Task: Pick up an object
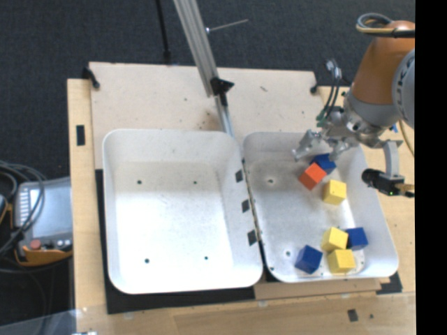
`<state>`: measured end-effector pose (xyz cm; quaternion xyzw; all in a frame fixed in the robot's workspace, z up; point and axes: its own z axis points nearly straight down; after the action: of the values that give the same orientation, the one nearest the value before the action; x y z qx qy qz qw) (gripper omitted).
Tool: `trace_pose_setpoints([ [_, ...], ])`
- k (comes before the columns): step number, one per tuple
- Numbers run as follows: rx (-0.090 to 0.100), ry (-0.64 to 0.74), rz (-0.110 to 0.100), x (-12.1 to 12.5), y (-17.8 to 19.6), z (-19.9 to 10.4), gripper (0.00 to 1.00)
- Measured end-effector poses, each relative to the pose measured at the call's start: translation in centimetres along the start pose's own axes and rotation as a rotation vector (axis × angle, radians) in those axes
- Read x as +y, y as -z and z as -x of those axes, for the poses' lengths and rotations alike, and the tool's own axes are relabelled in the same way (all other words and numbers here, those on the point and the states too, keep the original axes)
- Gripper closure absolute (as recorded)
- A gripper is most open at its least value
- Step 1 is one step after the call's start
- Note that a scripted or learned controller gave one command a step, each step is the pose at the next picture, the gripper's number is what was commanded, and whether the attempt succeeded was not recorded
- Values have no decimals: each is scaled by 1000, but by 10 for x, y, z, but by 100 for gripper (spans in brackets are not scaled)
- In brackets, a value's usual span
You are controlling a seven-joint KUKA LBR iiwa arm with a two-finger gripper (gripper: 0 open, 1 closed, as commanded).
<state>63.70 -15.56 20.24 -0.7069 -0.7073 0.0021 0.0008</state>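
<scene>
Over the right bin (pixel 377 208), arm bent down, hand (pixel 323 147) above orange cube (pixel 313 176) (blue cube (pixel 324 164) beside), finger state unclear.

Grey arm (pixel 404 82), orange band above wrist, silver metal end effector (pixel 323 147), thin cables alongside

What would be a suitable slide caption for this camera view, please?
KUKA arm's hand hovers above an orange block among blue and yellow blocks in the right bin.

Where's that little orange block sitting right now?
The orange block lies in the right-hand bin, toward its far end, touching a blue block and just below the gripper.
</scene>
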Motion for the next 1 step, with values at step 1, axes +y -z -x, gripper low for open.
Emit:
trace_pose_setpoints([
  [1, 0, -1, -1, -6, -61, 4, 0],
])
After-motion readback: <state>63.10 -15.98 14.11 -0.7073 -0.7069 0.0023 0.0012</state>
